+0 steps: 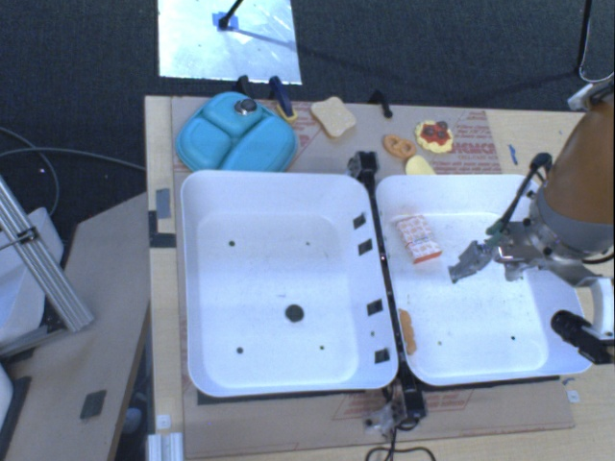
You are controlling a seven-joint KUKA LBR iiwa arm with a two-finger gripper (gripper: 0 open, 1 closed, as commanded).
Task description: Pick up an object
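Gripper [468, 262], fingers looking spread and holding nothing, is hovering in my right bin, with the packet [418, 238] lying just upper-left, long axis running up-down.

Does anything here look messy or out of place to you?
Yes. Several toy foods, a bread slice, pretzel and small pizza, lie on the bench behind the right bin, and an orange piece sits wedged at its left wall.

Even, bright overhead light; two shallow white plastic bins [279, 192] nearly overexposed, soft shadows, slightly grainy, glare on silver floor panel [228, 25].
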